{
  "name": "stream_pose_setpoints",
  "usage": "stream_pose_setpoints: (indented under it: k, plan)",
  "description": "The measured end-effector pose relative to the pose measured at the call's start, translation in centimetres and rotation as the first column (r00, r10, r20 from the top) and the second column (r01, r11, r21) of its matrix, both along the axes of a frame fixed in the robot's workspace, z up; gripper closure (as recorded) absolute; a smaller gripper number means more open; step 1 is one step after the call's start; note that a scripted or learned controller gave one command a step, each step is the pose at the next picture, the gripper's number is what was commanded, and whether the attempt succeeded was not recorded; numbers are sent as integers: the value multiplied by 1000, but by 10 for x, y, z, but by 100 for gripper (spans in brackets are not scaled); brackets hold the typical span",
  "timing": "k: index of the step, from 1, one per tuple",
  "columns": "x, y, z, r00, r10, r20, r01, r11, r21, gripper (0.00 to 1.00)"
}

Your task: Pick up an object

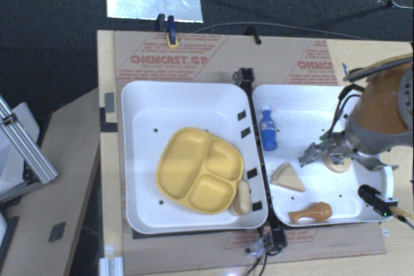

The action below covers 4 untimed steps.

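Jaws (309, 155) low in right bin (304, 97), grip state unreadable from here; wedge (286, 178) lies just below-left of me, point up toward me, blue bottle (268, 130) up-left, so wedge is nearest pick.

We see two white bins (187, 90), a yellow divided plate (200, 168), a blue bottle (268, 130), a pale tan wedge (288, 178), an orange-brown drumstick (310, 212), and a tan counter (213, 55) printed with red lettering.
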State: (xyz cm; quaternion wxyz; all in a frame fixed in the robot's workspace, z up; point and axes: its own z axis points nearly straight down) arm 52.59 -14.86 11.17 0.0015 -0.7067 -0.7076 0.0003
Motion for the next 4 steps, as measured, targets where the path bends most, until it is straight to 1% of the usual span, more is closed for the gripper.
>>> stream_pose_setpoints:
  k: [1, 2, 3, 4]
  plan:
    - [1, -1, 13, 1000, 1, 6, -1, 1000, -3, 100]
    - [5, -5, 77, 1000, 2, 11, -2, 1000, -4, 100]
    - [6, -6, 107, 1000, 3, 8, -3, 1000, -3, 100]
    - [31, 41, 108, 1000, 8, 7, -8, 1000, -1, 100]
